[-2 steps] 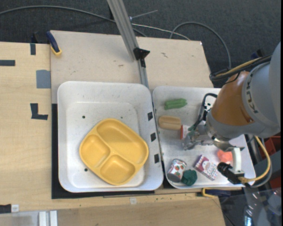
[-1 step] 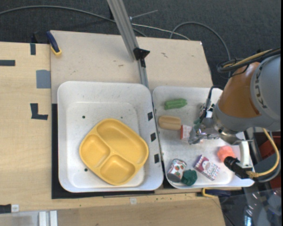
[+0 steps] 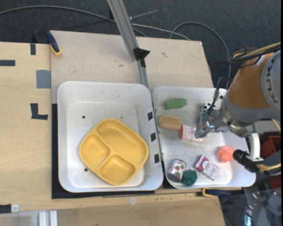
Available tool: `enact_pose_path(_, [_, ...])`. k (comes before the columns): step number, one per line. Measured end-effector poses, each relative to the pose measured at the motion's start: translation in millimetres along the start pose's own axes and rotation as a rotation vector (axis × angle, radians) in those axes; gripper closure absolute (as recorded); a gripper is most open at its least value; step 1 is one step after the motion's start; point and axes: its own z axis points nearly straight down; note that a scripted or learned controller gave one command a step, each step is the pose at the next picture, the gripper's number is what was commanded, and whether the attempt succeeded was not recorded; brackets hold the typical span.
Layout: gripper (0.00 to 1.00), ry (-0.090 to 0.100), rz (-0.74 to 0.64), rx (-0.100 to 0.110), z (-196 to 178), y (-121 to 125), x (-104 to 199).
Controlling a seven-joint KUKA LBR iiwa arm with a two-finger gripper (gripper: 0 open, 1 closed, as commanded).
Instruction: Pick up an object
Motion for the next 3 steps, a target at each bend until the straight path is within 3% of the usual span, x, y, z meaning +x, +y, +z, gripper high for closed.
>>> enact_pose_path(1, [1.0, -0.001, -0.001, -0.002, -52, 1, 0])
enact_pose_path(3, [1.0, 0.002, -0.006, 0.002, -48, 56, 96])
